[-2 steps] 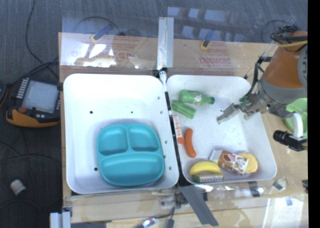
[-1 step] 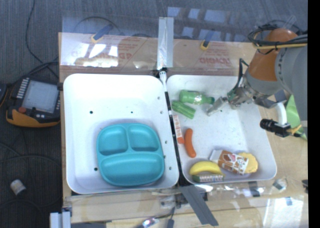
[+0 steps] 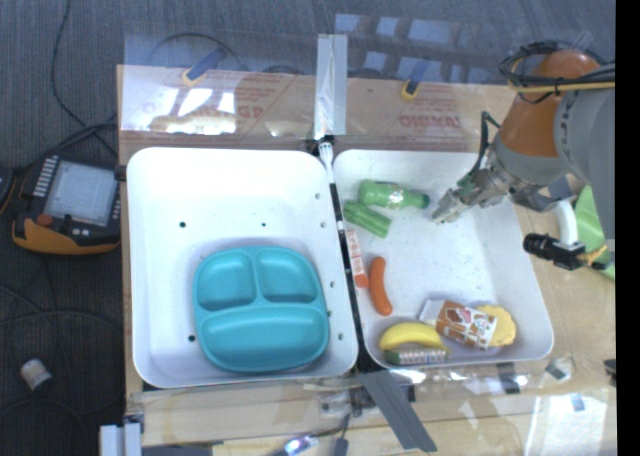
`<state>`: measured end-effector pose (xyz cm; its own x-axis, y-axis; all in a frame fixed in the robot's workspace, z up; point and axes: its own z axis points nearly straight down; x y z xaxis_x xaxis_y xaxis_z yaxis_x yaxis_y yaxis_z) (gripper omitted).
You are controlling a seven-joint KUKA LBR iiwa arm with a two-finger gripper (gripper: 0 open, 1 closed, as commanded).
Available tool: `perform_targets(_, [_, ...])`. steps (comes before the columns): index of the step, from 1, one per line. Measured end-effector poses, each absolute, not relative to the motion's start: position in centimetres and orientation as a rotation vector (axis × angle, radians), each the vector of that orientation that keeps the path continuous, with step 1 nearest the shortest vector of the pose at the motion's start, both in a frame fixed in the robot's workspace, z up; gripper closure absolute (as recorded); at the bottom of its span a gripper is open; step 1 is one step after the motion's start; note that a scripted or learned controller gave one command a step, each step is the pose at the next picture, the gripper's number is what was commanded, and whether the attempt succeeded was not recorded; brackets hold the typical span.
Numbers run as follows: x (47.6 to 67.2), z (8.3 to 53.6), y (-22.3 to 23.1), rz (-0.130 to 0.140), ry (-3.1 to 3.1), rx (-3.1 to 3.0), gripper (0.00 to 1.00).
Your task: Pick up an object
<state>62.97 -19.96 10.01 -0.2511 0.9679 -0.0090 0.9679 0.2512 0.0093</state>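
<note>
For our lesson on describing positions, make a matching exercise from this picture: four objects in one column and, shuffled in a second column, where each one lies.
Objects:
1. teal divided plate
2. green bottle
3. banana
4. orange carrot

Places:
A. right bin, near its front edge, beside a snack packet
B. left bin, in its front half
C. right bin, at the back, just left of the tool
D. right bin, near the divider, about midway

Pairs: 1-B, 2-C, 3-A, 4-D
</note>
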Motion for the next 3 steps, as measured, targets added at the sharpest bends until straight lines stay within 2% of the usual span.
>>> perform_targets(1, [62.3,21.2,-22.0,-0.006,2.681,1.633,1.0])
perform_targets(2, [65.1,21.7,-17.0,-0.002,2.841,1.336,1.0])
perform_targets(3, [66.0,22.5,-18.2,-0.003,2.918,1.155,1.0])
